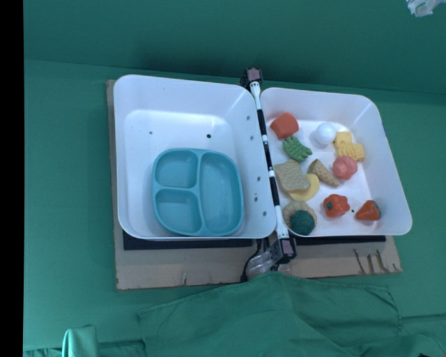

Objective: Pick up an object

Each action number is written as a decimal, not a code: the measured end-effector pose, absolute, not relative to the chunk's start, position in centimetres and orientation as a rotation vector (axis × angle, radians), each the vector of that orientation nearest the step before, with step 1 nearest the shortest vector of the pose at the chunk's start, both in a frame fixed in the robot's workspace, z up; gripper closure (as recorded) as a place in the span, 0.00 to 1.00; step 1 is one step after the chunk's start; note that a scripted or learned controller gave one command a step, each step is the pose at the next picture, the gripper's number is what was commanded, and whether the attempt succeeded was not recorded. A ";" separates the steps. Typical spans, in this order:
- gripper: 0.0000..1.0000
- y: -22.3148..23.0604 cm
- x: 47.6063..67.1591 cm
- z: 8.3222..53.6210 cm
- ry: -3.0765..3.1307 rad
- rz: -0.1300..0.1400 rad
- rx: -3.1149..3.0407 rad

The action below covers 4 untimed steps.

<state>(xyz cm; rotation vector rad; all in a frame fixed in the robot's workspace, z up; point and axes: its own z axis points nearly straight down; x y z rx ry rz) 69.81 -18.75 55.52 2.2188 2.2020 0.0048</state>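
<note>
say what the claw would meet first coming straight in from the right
Likely the outer rim of the right shallow white plastic bin, if it travels low. Higher up, the small red-orange toy pepper lies nearest that side. Depth is unclear.

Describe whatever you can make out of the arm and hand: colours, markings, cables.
All I can offer is a small whitish scrap with an irregular outline at the top right edge. It is too small to tell whether it belongs to the arm. No band, cable or marking can be judged from it.
</note>
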 end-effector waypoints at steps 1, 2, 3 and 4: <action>1.00 -18.6 69.9 59.3 2.209 0.007 2.216; 1.00 -18.7 69.9 55.8 2.214 -0.002 2.226; 1.00 -18.6 69.8 62.5 2.207 0.009 2.213; 1.00 -18.7 69.9 52.5 2.219 -0.007 2.230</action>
